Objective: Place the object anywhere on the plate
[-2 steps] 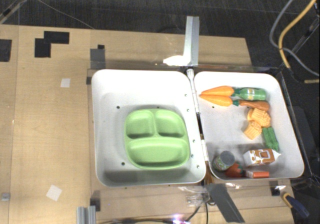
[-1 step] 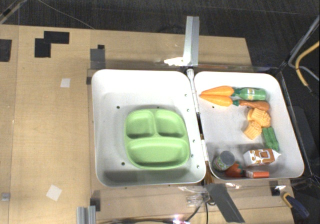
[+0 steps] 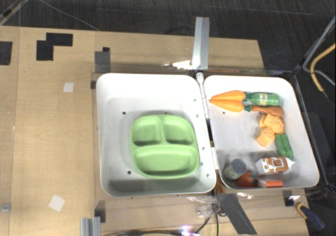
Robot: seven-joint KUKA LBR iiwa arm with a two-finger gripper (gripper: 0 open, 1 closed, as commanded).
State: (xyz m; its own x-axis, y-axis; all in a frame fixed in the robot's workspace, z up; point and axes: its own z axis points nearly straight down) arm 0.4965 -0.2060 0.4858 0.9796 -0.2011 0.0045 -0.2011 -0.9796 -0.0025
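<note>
From above, a green three-compartment plate [image 3: 164,145] lay in the left white bin [image 3: 113,124] on the wooden bench [image 3: 47,140], with nothing resting on it. The right bin [image 3: 236,135] held all the toy food: two orange carrots [image 3: 229,100] touching a green bottle [image 3: 263,98] along the far wall, waffle pieces [image 3: 269,129] mid-bin, and a grey-lidded can [image 3: 234,169] beside a small carton [image 3: 273,165] at the near wall.

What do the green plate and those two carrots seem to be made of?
The green plate looks like moulded plastic: one even colour, soft sheen, rounded compartment ridges. The carrots are probably plastic toy food, smooth and uniformly orange, though the view is too coarse to be sure.
</note>
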